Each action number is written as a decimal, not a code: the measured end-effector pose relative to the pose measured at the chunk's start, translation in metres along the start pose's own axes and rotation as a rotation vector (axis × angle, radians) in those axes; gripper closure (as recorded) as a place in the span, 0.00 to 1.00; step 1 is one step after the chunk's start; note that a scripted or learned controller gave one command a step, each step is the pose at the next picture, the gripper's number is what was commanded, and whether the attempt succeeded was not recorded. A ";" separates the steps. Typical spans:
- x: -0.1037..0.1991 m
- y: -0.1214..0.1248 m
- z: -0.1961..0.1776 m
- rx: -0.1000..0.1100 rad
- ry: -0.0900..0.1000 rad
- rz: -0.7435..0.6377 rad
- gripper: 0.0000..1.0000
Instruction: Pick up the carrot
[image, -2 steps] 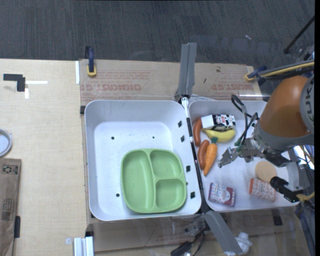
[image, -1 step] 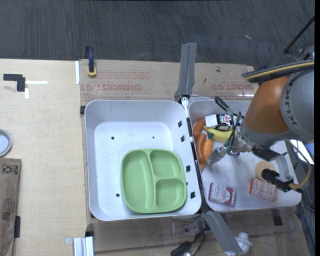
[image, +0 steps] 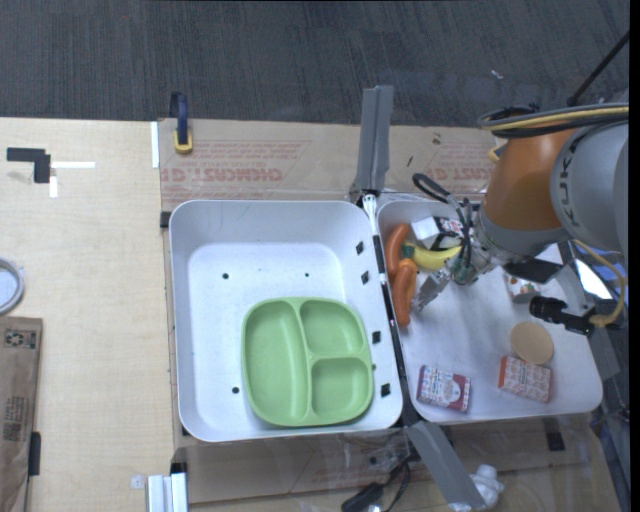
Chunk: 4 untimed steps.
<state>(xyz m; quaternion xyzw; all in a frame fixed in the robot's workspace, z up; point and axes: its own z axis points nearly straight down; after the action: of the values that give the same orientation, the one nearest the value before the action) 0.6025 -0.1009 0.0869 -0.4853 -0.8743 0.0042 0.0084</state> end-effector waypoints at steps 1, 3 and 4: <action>0.031 0.027 -0.102 -0.012 -0.009 -0.077 0.00; 0.058 -0.033 -0.100 -0.010 -0.007 -0.056 0.00; 0.016 -0.047 -0.003 -0.012 -0.009 -0.152 0.00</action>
<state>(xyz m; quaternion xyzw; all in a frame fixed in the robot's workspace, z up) 0.5542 -0.1125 0.0904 -0.4178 -0.9086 0.0004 0.0021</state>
